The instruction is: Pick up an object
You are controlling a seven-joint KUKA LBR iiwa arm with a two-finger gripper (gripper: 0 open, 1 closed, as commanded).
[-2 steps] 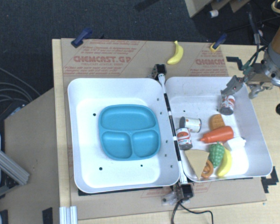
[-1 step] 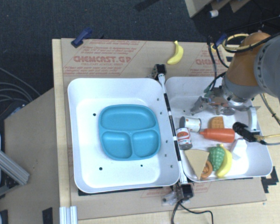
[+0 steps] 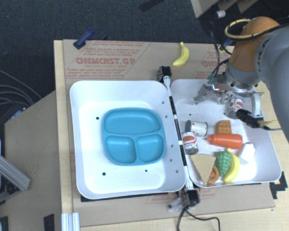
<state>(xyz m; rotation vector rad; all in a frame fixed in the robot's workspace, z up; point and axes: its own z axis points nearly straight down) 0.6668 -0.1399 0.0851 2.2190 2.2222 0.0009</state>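
Over the right shallow white plastic bin (image 3: 267,170), the grey arm's two-finger gripper (image 3: 229,99) sits low at the far end; whether it is parted or gripping anything, I cannot tell. Nearby lie an orange plastic carrot (image 3: 225,140), a yellow toy banana (image 3: 232,169) and a small red-labelled can (image 3: 190,142). The left bin (image 3: 82,129) holds a blue divided plate (image 3: 133,135).

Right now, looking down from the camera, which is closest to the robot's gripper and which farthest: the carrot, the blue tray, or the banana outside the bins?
1. Carrot, right bin, below the gripper.
2. Banana, on the bench above the bins.
3. Blue tray, left bin.
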